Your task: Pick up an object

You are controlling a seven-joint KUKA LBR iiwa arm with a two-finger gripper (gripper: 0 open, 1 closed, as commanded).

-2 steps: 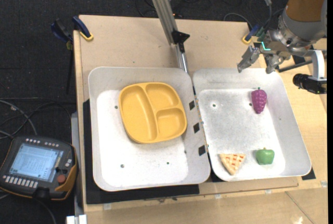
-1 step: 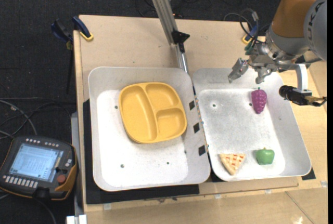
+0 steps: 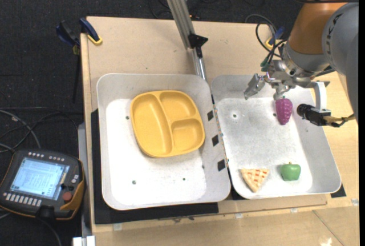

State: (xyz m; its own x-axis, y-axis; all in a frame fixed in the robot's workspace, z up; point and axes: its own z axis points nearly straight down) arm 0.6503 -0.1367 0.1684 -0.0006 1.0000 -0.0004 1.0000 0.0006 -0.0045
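My gripper (image 3: pixel 267 88) hangs over the far part of the right bin (image 3: pixel 319 182), its two fingers spread apart and nothing between them. A purple bunch of grapes (image 3: pixel 283 111) lies on the bin floor just below and in front of the right finger (image 3: pixel 280 91), outside the gap. Near the bin's front edge a pizza slice (image 3: pixel 254 178) lies beside a green pepper (image 3: pixel 291 171). The arm with its orange band (image 3: pixel 313 22) comes in from the upper right.
A yellow divided plate (image 3: pixel 168 123) sits in the left bin (image 3: pixel 114 182). A metal pole (image 3: pixel 179 5) slants down to the seam between the bins. A teach pendant (image 3: pixel 40 179) lies off the bench at the lower left.
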